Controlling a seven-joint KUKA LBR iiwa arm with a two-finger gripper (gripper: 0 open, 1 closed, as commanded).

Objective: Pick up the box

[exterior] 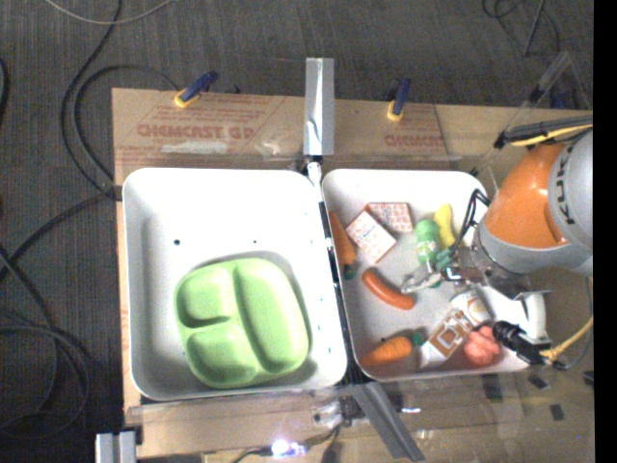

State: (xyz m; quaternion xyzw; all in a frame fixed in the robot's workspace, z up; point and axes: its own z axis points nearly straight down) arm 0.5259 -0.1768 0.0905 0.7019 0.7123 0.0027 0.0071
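Nearest, left bin [145, 258]: green moulded compartment tray [241, 321]; right bin [386, 179]: carrot [390, 350], patterned carton [449, 334], sausage [388, 289], then box [371, 235], flat, white with pink checks, lying toward the far wall beside a checked packet [393, 215]; gripper [432, 276] over mid-bin, finger state cannot be told.

1. On the cardboard sheet [222, 128] lying beyond the two bins you can make out faint reddish mirrored print; the left stretch looks like "CHEMCAST GP", but you cannot read it with certainty.
2. A second run of the same reddish print sits on the right stretch of that sheet, too faint for you to read.
3. The small boxes [371, 235] in the right bin [405, 179] carry patterned faces; no lettering on them is legible to you.
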